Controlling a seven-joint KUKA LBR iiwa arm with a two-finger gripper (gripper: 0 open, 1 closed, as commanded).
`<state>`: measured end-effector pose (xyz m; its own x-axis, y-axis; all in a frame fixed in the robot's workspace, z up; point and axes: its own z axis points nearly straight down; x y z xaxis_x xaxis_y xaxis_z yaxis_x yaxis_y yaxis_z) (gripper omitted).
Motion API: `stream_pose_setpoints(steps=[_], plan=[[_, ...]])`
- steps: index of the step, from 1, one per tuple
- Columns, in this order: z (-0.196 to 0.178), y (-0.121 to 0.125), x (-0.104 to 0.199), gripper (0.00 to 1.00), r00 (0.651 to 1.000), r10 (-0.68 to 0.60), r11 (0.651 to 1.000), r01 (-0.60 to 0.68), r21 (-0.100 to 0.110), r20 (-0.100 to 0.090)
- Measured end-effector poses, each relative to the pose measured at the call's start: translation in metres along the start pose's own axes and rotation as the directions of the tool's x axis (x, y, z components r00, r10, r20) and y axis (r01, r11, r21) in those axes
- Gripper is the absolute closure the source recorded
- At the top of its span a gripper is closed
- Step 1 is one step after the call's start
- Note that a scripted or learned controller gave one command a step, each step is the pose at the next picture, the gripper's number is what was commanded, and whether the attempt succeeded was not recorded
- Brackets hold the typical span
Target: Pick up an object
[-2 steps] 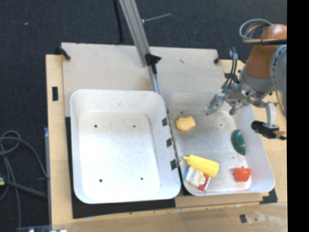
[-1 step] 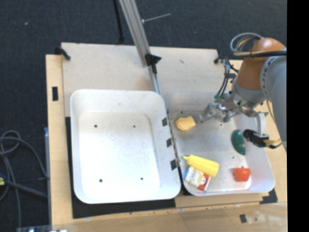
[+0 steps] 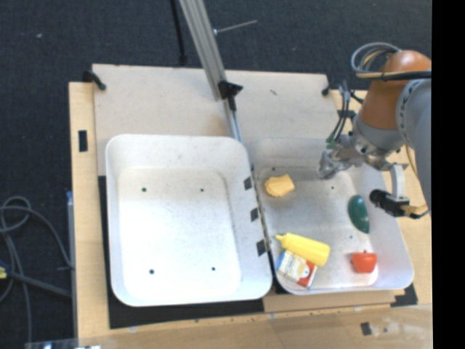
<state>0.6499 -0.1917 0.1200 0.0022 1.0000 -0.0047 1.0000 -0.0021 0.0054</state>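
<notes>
My gripper (image 3: 330, 164) hangs over the far end of the right bin (image 3: 305, 150), low near its back wall, and I cannot tell how it is set; it is too small and too dark against the bin floor to read. I see nothing carried under it, so I judge that nothing is picked up yet and the whole of the grasp is left to do.

I place everything by the yellow bottle (image 3: 304, 247), which lies on its side at the near end of the right bin. Just beside it, on the near side and touching or nearly so, lies a small red and white packet (image 3: 296, 269). To the right of the bottle, apart from it, sits a small red piece like a pepper (image 3: 364, 261). Farther back from the bottle and to its right lies a dark green piece (image 3: 358, 212), close to the bin's right wall. Straight back from the bottle and a little left sits a pale yellow lump (image 3: 279, 186), well apart from it. My gripper is farther back than all of these, beyond the lump and to its right.

Left of the bottle, across the shared wall, is the left bin (image 3: 120, 151).

The lump is the nearest candidate. What remains is to choose, come down, grip and lift.
</notes>
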Motion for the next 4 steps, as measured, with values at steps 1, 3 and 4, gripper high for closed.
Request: stream_pose_setpoints(steps=[1, 3, 4], plan=[[-0.057, 0.012, -0.003, 1.0, 1.0, -0.005, 1.0, 0.005, -0.003, -0.002], [-0.111, 0.014, -0.011, 1.0, 1.0, -0.007, 1.0, 0.007, 0.006, -0.002], [-0.103, -0.003, 0.034, 1.0, 1.0, -0.007, 1.0, 0.007, 0.005, -0.004]])
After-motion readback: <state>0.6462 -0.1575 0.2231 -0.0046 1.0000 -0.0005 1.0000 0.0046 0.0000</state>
